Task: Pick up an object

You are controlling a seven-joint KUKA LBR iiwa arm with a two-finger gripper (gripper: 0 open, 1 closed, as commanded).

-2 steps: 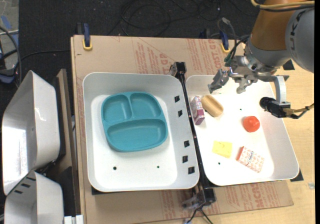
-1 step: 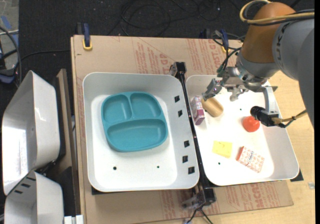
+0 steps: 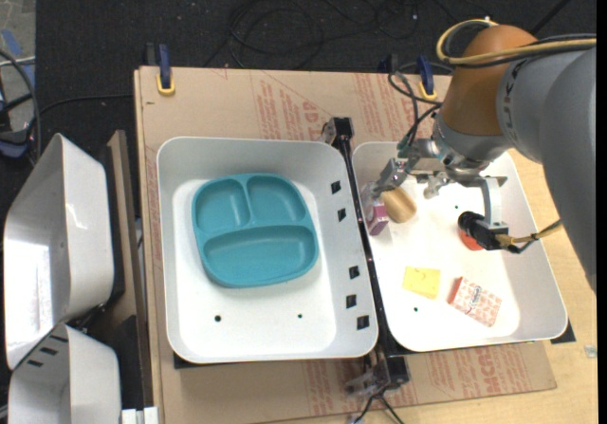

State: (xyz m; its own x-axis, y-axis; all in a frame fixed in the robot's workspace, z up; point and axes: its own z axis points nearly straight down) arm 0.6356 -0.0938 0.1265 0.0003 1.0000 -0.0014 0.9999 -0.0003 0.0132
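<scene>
Risk, biggest item first: the arm works tight against the left wall of the right bin. If it drops a little further left, a finger could hit that wall or the divider next to the left bin, which holds the teal plate.

Next risk: the likely target, the tan cylinder, lies on its side near the right bin's left edge, toward the back. It looks round, so it could roll or squirt out when pinched off-centre.

The small purple piece touches the cylinder on its left, so there is a chance of a double grab, or of it getting shoved into the wall.

The patterned packet and the yellow square sit near the bin's front edge, well apart from the action. Low risk there.

Pose: the arm reaches in over the right bin's back right corner, with the orange band above the wrist and the wrist bent down and left. The gripper is low over the bin's back left area. The fingers are spread and released, gripping nothing. The cylinder is just in front of the left finger, not clearly between the two. Judgement: pre-grasp, nothing lifted yet.
</scene>
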